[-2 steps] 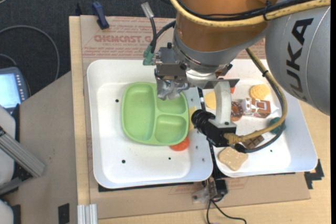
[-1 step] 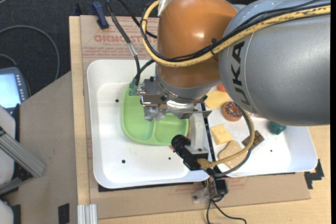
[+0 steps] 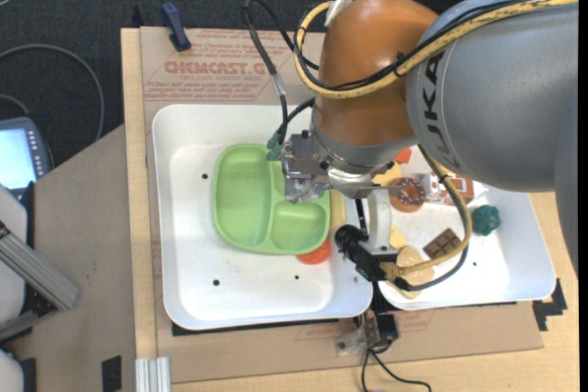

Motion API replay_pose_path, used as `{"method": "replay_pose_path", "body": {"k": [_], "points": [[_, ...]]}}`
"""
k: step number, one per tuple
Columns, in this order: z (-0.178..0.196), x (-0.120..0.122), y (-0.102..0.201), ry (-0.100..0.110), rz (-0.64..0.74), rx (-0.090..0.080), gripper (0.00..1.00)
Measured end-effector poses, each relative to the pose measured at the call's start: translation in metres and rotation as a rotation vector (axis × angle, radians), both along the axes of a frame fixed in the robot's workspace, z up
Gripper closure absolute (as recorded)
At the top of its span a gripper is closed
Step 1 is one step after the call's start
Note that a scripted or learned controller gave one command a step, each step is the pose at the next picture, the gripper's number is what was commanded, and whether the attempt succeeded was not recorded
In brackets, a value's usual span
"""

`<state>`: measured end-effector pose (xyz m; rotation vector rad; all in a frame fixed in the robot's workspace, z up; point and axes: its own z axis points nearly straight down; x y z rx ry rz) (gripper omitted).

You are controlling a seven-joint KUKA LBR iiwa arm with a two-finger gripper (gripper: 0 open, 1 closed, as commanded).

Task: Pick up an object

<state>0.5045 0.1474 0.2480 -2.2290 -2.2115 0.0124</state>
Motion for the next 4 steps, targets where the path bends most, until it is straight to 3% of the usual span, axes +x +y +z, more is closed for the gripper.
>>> {"method": "replay_pose_path", "body": {"k": [1,2,3,4], "points": [[-0.013,-0.027,0.001,0.0,0.006,0.004,1.0],[0.014,-0.025,-0.022,-0.01,0.005,0.004,1.0],[-0.068,-0.012,-0.086,0.003,-0.001,0.0,1.0],[0.047,-0.024,-0.137,-0.02,0.002,0.003,1.0]]}}
